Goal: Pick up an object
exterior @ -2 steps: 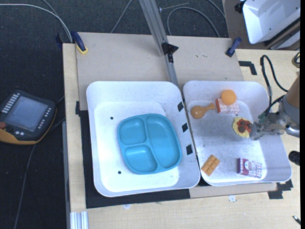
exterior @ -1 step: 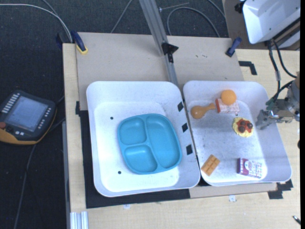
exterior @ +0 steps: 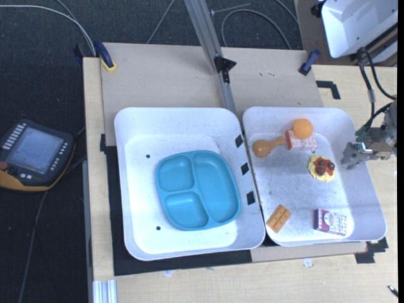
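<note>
Two white bins sit side by side on the tabletop (exterior: 158, 68). The left bin (exterior: 132, 137) holds a blue divided plate (exterior: 197, 189). The right bin (exterior: 360, 188) holds an orange ball (exterior: 303, 128) touching a small red-and-white box (exterior: 302, 142), a wooden pear-shaped piece (exterior: 268, 147), a yellow cake with red berries (exterior: 322, 167), a tan cracker (exterior: 278, 218) and a purple carton (exterior: 330, 221). The claw (exterior: 355, 155) hangs at the right bin's right rim, near the cake; whether it is apart or together cannot be told.
</note>
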